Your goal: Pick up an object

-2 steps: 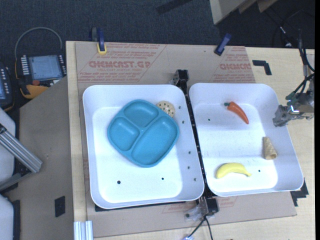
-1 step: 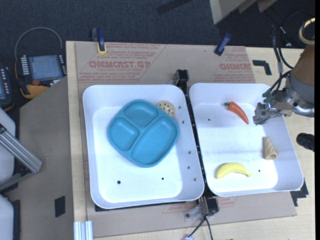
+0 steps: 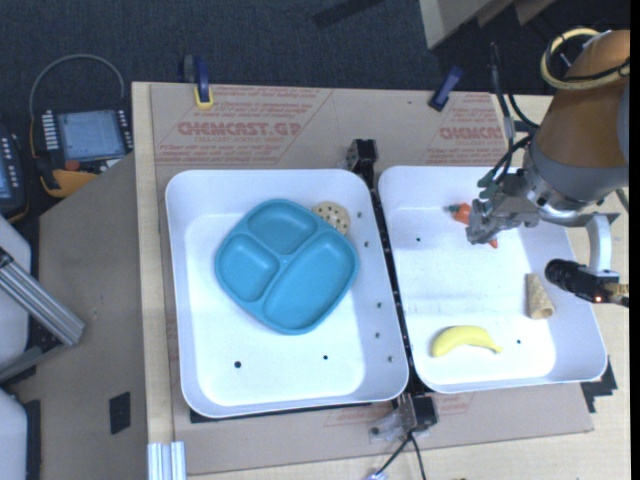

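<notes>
Surrounding the bins: a cardboard-covered bench [image 3: 300,118] is seen, with a small screen device [image 3: 90,133] off its left edge and clamps at the far edge.
Left bin [image 3: 190,268]: a blue divided plate [image 3: 287,265] is held near the middle, with a cookie [image 3: 331,215] just beside its far right rim.
Right bin [image 3: 420,268]: a yellow banana [image 3: 464,341] is found near the front wall, a tan roll-shaped piece [image 3: 540,295] toward the right side, and a small orange object [image 3: 459,211] at the back.
Arm: the grey and orange arm [image 3: 580,118] is reached in from the right, above the back of the right bin.
Gripper [image 3: 482,230]: it is placed just beside the small orange object; whether the fingers are spread or pressed together cannot be told, and nothing is seen between them.
In the way: the banana and the roll-shaped piece are left well apart from the gripper, with bare bin floor between.
Hard to make out: the orange object is too small to be identified; a black part [image 3: 580,280] with a red light is seen over the right wall of the right bin.
</notes>
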`<state>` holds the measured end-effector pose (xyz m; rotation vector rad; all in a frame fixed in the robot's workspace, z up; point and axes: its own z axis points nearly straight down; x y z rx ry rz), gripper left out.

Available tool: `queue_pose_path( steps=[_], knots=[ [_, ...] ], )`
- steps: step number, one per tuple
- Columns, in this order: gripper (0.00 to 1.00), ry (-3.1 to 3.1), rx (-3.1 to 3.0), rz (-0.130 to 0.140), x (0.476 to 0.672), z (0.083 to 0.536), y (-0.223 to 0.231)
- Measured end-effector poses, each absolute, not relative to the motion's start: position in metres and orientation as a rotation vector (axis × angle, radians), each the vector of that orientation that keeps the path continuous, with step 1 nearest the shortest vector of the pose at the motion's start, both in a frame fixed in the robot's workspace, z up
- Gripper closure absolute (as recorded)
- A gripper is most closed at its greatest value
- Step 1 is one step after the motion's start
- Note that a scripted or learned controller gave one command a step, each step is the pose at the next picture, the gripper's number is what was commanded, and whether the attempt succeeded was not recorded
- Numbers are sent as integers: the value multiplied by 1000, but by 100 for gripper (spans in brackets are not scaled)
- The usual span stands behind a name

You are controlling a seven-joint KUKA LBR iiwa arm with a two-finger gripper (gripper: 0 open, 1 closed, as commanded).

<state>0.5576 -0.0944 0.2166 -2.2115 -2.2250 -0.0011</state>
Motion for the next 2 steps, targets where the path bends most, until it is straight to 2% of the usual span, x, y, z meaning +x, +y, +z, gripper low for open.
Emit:
queue_pose_path(
  steps=[1, 2],
  knots=[
    [100, -2222, -2221, 0, 570, 212, -50],
    [100, -2230, -2216, -7, 597, 222, 6]
  ],
)
